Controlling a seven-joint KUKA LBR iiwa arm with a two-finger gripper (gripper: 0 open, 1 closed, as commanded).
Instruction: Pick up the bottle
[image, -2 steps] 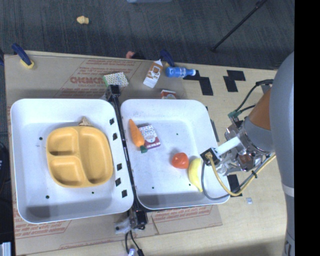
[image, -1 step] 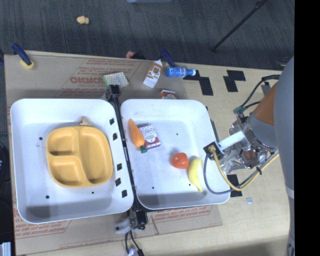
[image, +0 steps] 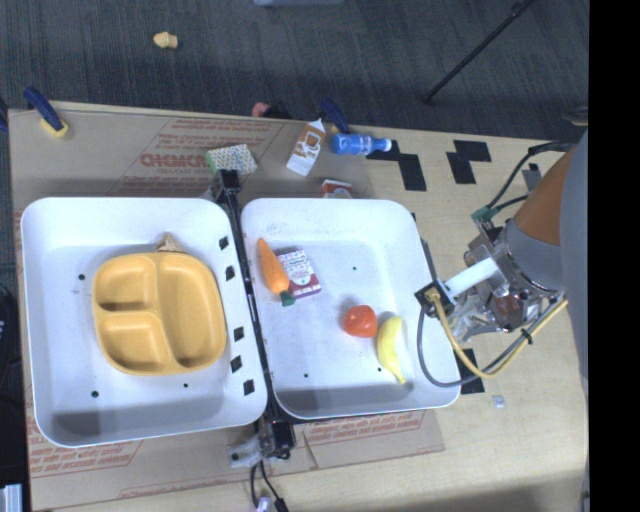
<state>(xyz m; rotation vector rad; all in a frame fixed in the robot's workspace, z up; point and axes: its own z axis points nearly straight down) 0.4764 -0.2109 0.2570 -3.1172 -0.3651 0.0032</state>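
Cardboard-covered tabletop (image: 150, 160), two white bins — the gripper (image: 478, 318) hangs just off the right bin's (image: 330, 215) right rim, and I can't tell how it's set. Inside that bin: banana (image: 390, 348), tomato (image: 360, 320), carrot (image: 272, 266). Bottle (image: 358, 145) lies beyond the far edge — well apart.

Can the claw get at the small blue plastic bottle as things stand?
Probably yes. The small blue plastic bottle lies on its side on the cardboard beyond the right white bin, outside both bins, with open space around it. The claw sits off the bin's right edge, nothing between.
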